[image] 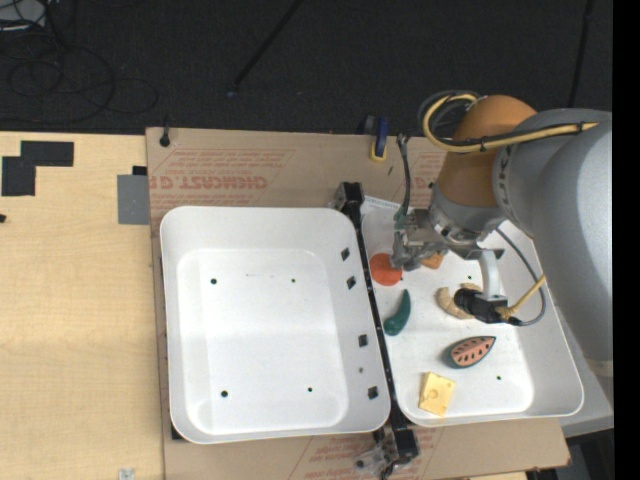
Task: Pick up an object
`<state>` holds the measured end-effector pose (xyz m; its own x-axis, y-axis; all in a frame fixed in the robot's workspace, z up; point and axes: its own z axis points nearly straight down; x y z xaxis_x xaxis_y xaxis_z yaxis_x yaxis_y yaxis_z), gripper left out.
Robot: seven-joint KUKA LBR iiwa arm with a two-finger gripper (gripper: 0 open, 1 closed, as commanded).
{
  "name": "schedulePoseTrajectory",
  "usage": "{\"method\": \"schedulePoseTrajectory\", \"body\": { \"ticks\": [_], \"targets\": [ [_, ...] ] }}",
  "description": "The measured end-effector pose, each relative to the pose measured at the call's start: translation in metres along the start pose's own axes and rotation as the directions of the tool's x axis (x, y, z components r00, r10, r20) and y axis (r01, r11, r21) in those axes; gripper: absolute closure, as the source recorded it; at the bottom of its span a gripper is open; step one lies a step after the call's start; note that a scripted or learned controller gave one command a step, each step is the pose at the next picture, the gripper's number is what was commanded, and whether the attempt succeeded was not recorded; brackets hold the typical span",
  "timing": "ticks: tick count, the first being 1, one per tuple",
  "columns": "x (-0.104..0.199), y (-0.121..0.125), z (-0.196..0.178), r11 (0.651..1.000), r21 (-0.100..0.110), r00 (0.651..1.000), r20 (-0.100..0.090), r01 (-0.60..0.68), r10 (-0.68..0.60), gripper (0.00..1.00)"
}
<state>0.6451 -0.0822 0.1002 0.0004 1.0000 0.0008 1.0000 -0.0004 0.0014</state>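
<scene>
A light wooden bench (70,318) bears a brown cardboard sheet (250,168), on which two shallow white bins (190,268) (560,368) sit side by side.

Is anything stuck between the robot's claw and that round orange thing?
Nothing visible is. The gripper is low in the right bin, right beside the orange round piece, with no object between them. The green curved piece lies below, out of the way.
</scene>
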Motion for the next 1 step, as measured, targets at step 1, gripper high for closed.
{"method": "schedulePoseTrajectory", "body": {
  "ticks": [1],
  "targets": [
    [-0.0391, -0.0645, -0.0664, 1.000, 0.006, 1.000, 0.001, -0.003, 0.003, 1.00]
  ]
}}
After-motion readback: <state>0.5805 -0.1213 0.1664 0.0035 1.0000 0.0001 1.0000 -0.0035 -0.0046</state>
